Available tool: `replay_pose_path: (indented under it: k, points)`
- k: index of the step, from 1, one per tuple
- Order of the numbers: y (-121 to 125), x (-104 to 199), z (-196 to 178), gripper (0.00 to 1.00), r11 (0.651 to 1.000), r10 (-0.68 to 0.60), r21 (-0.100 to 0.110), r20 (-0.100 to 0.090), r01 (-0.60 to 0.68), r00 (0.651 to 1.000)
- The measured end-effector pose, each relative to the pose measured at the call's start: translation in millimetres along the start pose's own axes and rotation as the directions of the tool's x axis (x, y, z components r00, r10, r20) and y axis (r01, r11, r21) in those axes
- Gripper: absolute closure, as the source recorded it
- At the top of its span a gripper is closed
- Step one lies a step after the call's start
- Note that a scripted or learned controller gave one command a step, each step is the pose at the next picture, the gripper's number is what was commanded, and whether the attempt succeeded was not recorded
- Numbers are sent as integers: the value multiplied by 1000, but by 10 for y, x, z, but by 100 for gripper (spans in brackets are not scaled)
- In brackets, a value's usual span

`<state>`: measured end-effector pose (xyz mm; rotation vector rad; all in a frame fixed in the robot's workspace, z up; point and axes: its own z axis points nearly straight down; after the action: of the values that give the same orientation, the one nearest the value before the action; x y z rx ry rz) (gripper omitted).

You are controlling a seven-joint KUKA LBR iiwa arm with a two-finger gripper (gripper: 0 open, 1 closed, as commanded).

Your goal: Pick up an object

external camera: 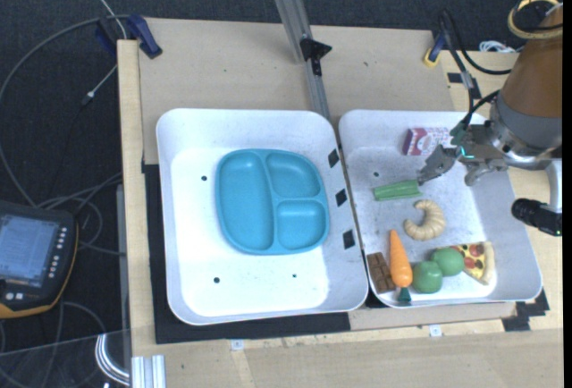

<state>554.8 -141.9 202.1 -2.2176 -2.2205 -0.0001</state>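
Wooden bench (232, 64), two white bins (179, 154), jaws (454, 165) spread, empty, above green stick (396, 190)

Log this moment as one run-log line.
gripper: open, above right bin | holding: nothing | nearest: green stick | blue tray: left bin

Divided plate (271, 200) in left bin (179, 198), croissant (425, 219) in right bin (509, 234), carrot (399, 259) before it

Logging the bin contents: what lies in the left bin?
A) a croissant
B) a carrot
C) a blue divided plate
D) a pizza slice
C: the blue divided plate lies in the left bin; the toy foods sit in the right bin.
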Motion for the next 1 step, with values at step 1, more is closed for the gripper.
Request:
replay_pose_path:
  k: [1]
  points:
    - [0, -1, 0, 0, 1000, 0, 0, 0, 0, 1000]
